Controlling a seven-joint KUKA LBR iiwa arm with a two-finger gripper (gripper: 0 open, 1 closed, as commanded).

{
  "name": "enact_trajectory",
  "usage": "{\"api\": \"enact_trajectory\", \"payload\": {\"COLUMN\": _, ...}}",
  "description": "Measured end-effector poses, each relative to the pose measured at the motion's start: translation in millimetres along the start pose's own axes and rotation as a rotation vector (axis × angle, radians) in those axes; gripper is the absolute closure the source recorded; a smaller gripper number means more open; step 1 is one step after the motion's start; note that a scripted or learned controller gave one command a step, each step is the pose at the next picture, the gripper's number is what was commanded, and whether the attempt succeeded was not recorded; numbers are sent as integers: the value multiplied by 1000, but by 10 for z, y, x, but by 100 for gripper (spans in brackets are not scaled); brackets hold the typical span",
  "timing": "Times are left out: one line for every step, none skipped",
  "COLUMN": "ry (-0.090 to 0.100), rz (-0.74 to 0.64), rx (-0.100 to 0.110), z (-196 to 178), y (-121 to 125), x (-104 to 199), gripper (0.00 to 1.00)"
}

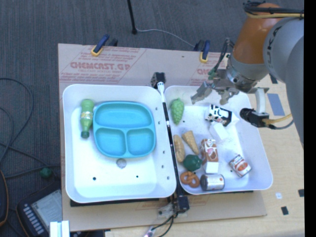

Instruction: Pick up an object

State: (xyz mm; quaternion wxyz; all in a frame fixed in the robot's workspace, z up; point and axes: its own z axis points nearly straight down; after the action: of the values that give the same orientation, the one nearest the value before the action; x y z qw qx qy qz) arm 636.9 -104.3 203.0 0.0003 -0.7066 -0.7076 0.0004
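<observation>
The open, empty gripper [212,94] hovers over the right bin's [256,179] far end, just beside the black-and-white cow [218,114], and should probably centre over it before descending.

We see the arm [276,38] cut off by the top and right edges. The keypad device [37,214] at bottom left runs off the frame. The small grey object [121,163] below the blue tray [124,129] is too small to identify; labels on the cans [212,182] are unreadable.
</observation>
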Motion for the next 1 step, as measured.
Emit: {"api": "enact_trajectory", "payload": {"ry": 0, "rz": 1, "rx": -2, "z": 979, "y": -385, "x": -135, "gripper": 0}}
